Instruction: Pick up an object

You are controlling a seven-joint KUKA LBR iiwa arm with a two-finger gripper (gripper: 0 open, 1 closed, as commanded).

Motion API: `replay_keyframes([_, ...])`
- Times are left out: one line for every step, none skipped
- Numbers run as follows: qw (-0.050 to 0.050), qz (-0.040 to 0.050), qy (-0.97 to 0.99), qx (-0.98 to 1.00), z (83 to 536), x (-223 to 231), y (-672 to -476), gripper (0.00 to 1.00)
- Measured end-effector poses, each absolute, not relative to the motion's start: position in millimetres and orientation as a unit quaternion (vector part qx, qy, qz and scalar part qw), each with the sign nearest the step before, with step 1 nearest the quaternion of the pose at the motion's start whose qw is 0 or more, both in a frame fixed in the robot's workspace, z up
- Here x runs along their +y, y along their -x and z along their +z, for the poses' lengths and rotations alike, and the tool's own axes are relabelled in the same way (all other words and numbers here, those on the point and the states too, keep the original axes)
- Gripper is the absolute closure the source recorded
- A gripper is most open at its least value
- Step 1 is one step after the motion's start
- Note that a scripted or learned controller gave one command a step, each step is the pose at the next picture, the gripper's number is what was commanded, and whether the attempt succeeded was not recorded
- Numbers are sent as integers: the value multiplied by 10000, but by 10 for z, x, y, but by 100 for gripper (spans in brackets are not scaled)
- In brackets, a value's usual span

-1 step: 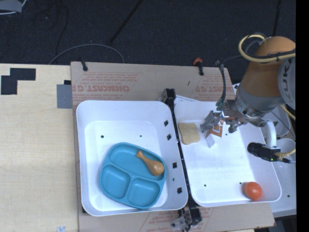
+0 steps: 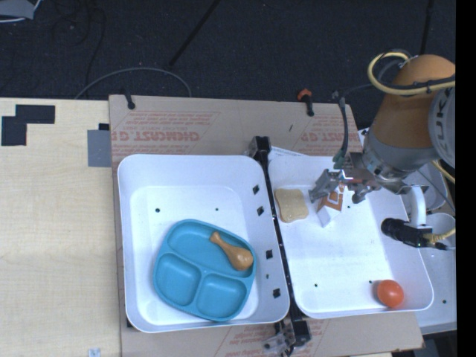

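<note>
Pale wood-grain tabletop (image 2: pixel 52 222) carries a flat sheet of brown printed cardboard (image 2: pixel 193 129), and on it sit two shallow white plastic bins side by side, joined by a black clamp strip (image 2: pixel 269 229) down the middle. Beyond the far edge lies dark carpet with loose black cables. The left bin (image 2: pixel 137 192) holds a smooth blue plastic divided plate (image 2: pixel 193 277) with rounded corners, and a tan toy chicken drumstick (image 2: pixel 232 251) lies across its far compartment. The right bin (image 2: pixel 349 296) holds a tan square slice of toy bread (image 2: pixel 291 204) at its far left, close to the divider, and a glossy round orange-red toy tomato (image 2: pixel 390 293) in the near right corner. From the right the grey arm with its rounded orange band (image 2: pixel 420 95) leans over the right bin. Its metal end effector (image 2: pixel 332 190) hangs just right of the bread, fingers set around a small orange-and-white card-like object (image 2: pixel 335 198); how tightly they close on it I cannot tell.
</note>
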State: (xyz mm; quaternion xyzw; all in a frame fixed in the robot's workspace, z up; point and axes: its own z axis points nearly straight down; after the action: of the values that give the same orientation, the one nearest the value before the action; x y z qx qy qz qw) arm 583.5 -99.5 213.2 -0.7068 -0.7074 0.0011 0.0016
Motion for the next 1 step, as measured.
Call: replay_keyframes([42,30,7068,-7073,1485,-969,-5820,0])
